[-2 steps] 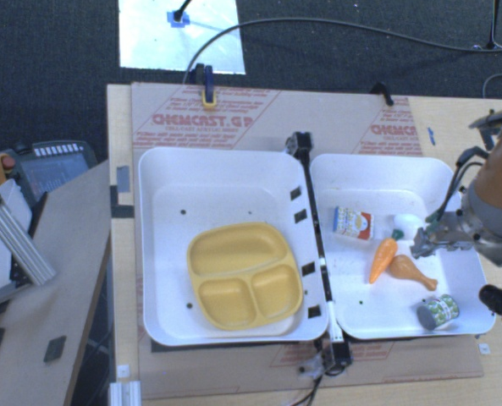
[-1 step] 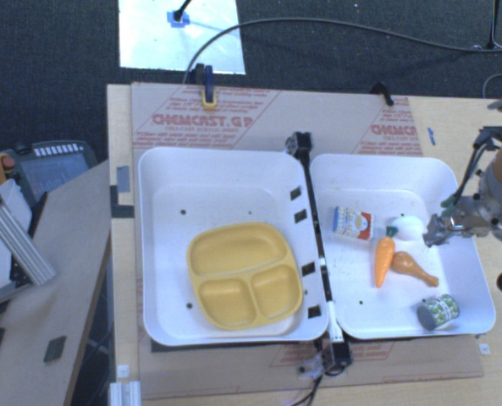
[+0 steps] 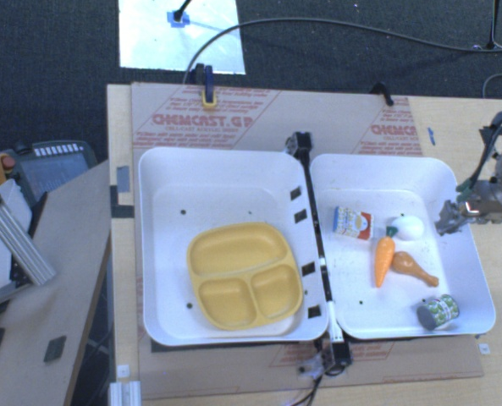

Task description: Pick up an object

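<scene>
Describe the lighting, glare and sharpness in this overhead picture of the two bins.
Camera view: even, soft light; the left bin is washed pale, with faint shadow under the yellow tray; the floor sheet glares; the claw at the right edge looks slightly blurred.

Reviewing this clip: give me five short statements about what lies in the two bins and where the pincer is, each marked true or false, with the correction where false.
1. The yellow divided tray lies in the left bin. True.
2. The carrot lies in the left bin. False: it lies in the right bin, beside the drumstick.
3. The small can lies near the right bin's front right corner. True.
4. The pincer holds the white egg. False: the pincer is at the right bin's right wall, and the egg lies apart from it on the bin floor.
5. The small carton sits on the yellow divided tray. False: it lies on the right bin's floor, left of the white egg.
</scene>
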Controlling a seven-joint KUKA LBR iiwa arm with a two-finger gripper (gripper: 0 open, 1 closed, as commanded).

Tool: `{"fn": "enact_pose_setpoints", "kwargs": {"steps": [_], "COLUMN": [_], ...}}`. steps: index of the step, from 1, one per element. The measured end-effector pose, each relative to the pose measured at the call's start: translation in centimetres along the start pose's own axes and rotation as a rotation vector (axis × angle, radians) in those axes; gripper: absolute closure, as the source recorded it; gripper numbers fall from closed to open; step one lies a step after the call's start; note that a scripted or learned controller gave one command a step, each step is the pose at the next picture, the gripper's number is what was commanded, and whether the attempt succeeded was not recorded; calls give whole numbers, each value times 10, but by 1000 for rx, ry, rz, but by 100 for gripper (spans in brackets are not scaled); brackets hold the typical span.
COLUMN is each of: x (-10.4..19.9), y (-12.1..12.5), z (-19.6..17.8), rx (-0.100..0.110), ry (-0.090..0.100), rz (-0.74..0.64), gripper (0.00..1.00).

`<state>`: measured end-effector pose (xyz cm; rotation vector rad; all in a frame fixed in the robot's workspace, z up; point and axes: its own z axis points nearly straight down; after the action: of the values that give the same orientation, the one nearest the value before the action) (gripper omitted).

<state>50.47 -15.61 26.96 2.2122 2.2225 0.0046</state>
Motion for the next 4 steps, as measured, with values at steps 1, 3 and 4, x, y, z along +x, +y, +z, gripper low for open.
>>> {"fn": "enact_pose_setpoints", "kwargs": {"steps": [1,3,4], "x": [53,150,208], "y": [5,19,28], "z": [-4,27,22], "rx": [2,6,3], "ry": [3,4,4], "rz": [-5,-4,-5], "gripper": [100,100,100]}}
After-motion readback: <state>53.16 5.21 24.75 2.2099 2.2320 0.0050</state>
